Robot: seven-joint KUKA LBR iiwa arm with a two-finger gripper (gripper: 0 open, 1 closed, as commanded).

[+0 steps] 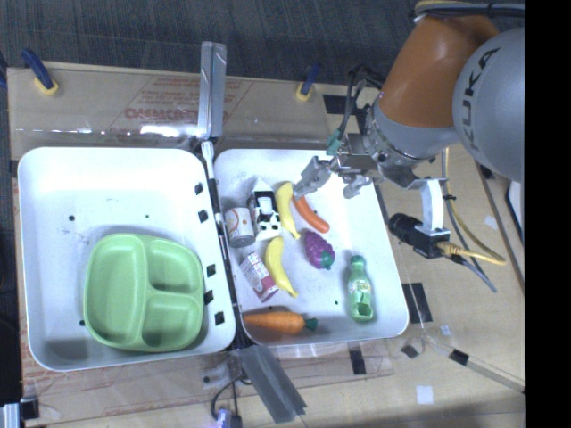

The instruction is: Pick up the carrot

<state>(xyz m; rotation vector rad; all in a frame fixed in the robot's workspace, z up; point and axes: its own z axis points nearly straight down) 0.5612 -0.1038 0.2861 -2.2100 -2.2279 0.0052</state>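
progress: not begun, all left | carrot (276,322) lying at 6 o'clock edge of right bin (388,279), untouched | gripper (333,176) released, holding nothing, hovering at bin's 12 o'clock | left: descend, grasp, lift

My arm (464,69) runs out past the right and top edges, so I see its wrist and orange band but not its base. My wrist housing covers part of the right bin's (393,283) far right rim. The print on the small can (239,226) and on the packet (257,276) beside the lower banana is too small to read. The black-and-white block (265,214) by the upper banana is too small to identify. The bench's (107,96) left part is cut off by the left edge.
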